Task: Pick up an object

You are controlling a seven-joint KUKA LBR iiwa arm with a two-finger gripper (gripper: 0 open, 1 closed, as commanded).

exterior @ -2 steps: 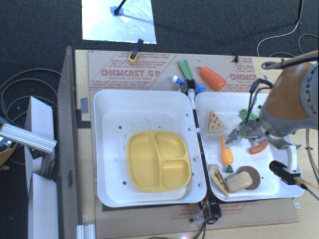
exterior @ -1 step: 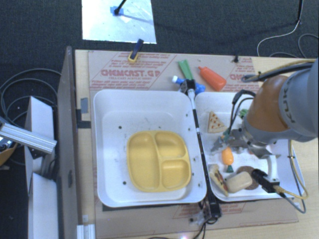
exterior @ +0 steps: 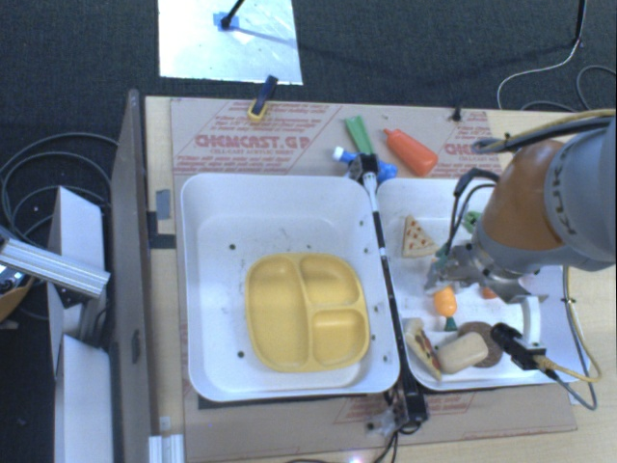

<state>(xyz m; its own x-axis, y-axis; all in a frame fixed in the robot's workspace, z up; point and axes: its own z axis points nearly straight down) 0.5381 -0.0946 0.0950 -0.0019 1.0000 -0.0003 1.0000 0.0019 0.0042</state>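
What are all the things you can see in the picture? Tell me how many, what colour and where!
Left bin: one, white, middle of the bench.
Right bin: one, white, beside the left bin.
Divided tray: one, yellow, inside the left bin.
Pizza slice toy: one, tan with red dots, upper part of the right bin.
Small orange toy: one, orange, middle of the right bin.
Bread-like toys: a small tan and brown pile, near edge of the right bin; count unclear.
Carrot-like toy: one, orange, on the board behind the bins.
Green stick: one, green, beside the carrot-like toy.
Robot arm: one, grey with an orange band, over the right bin.
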